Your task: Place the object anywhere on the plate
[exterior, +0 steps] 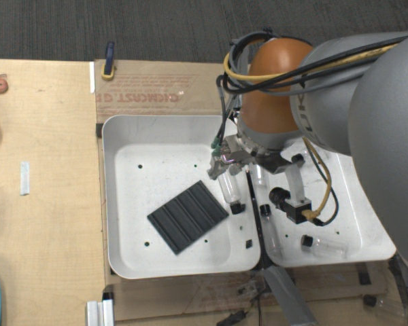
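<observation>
- Right now the dark ribbed plate [188,216] lies flat and tilted in the left bin [122,202], toward its right side.
- Over by the divider, the end effector [243,194] hangs just beside the plate's right corner; fingers spread, nothing visible between them.
- A small clear object [323,246] rests in the right bin [367,229].
- Both bins sit on the tabletop [47,202].

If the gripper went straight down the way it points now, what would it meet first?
Probably the bare floor of the left white bin, just right of the dark ribbed plate. The gripper hangs near that plate's right corner, so depth leaves it unclear whether it would clip the corner.
</observation>
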### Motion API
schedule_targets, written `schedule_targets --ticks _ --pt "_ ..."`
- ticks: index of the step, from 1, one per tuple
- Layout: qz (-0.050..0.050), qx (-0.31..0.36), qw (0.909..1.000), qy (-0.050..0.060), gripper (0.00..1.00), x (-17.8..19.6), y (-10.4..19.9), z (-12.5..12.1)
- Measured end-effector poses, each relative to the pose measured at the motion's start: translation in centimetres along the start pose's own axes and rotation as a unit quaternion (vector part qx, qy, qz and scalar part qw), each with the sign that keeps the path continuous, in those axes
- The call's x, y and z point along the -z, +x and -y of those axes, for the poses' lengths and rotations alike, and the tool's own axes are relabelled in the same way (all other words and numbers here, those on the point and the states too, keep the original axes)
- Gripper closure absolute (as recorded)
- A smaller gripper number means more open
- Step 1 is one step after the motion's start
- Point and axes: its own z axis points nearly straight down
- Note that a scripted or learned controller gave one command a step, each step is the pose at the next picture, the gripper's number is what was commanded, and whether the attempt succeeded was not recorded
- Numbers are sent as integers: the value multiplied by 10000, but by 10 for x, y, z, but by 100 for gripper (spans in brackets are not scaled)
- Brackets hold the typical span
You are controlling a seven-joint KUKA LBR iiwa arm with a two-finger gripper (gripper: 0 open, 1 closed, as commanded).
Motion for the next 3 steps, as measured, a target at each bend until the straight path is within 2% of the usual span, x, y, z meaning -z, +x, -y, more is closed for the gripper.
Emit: schedule_targets --ticks 1,2,3 --pt "4 1525 9883 -16 100 94 -16 17" --pt "-4 3637 9315 -8 100 0 6 33" --pt "4 3711 9286 -20 100 34 78 52"
